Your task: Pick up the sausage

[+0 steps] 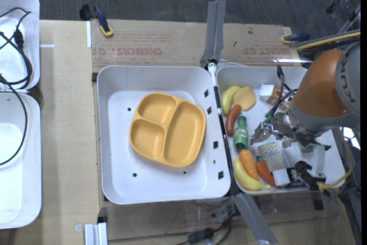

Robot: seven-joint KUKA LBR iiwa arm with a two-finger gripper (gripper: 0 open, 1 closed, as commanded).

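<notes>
The sausage (232,119), a reddish-orange curved link, lies in the right bin (298,73) near its left wall. It sits between a yellow-green banana (229,98) above and a green bottle (241,132) just to its right. My gripper (262,132) hangs low over the middle of the right bin, a short way right of the bottle and apart from the sausage. Nothing shows in the gripper. The grey arm with its orange band (322,89) covers the bin's right half.
A tan slice (246,97), a carrot (248,163), a second banana (248,178), a red piece (265,171) and small packets crowd the right bin. The left bin (114,169) holds a yellow divided plate (167,129). A metal divider post (215,31) stands between the bins.
</notes>
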